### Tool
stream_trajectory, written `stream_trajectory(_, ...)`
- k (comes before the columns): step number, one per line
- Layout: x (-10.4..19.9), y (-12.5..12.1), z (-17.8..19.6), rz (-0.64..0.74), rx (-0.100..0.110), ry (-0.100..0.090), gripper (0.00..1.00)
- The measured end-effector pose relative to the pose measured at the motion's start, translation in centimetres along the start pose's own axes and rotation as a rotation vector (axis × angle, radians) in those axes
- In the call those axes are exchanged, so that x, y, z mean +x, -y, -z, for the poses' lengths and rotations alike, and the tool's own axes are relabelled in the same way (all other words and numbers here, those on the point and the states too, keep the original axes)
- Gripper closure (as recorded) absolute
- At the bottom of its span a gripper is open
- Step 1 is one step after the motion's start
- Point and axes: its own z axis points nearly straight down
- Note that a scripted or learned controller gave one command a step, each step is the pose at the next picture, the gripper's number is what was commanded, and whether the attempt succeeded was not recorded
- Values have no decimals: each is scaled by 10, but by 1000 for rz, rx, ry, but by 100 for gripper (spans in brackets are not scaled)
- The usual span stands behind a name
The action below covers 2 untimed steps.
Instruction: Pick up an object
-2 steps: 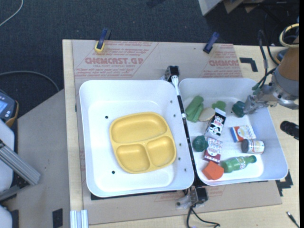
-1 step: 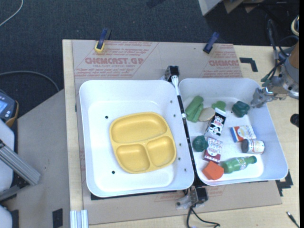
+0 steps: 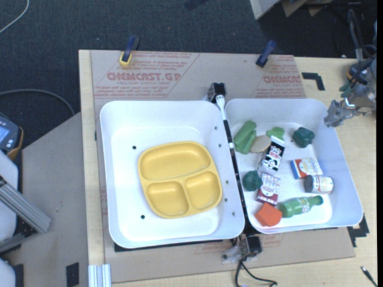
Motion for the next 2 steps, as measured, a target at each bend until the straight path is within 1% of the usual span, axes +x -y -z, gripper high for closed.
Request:
stream_trajectory(1, 48, 17, -9, 3, 11, -6, 100)
stream_trajectory(2, 98, 23, -15, 4, 11, -7, 100)
